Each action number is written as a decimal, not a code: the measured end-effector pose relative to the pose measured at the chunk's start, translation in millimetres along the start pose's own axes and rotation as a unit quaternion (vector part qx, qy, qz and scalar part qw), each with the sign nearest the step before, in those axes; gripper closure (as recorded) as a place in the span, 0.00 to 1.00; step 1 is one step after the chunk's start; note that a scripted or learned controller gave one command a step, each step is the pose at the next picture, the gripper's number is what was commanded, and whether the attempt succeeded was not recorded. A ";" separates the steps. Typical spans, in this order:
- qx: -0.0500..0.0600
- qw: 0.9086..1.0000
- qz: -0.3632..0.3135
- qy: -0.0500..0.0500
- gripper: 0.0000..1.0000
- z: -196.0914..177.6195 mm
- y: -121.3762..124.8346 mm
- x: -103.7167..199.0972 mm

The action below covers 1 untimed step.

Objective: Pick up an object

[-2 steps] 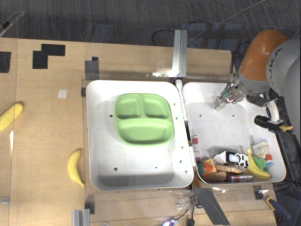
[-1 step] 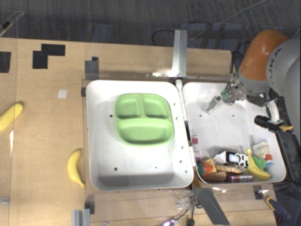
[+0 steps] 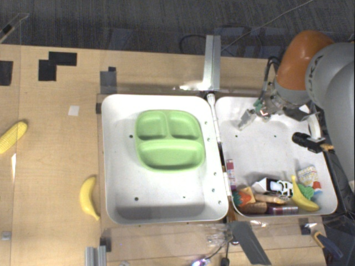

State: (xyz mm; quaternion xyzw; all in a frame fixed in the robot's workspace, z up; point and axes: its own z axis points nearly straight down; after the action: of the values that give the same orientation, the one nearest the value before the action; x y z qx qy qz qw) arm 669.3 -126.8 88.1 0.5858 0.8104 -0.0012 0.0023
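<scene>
Over the right bin (image 3: 250,154), toward its 12 o'clock rim, the gripper (image 3: 249,115) was poised, pointing to 8 o'clock. Its fingers were seen spread apart, nothing between them. The arm (image 3: 321,65) was bent in from 3 o'clock.

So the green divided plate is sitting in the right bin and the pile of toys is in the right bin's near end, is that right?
Not quite: the camera view shows the green divided plate in the left bin. The pile of toys is indeed at the right bin's near end.

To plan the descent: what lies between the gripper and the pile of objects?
In the camera view, only bare white bin floor lies between the gripper and the pile.
</scene>
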 end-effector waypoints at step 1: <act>-0.007 1.000 -0.003 -0.002 1.00 -14.6 4.7 1.1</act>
State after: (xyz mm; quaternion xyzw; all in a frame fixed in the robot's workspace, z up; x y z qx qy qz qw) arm 673.4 -124.2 102.7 0.5834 0.8122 0.0032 0.0078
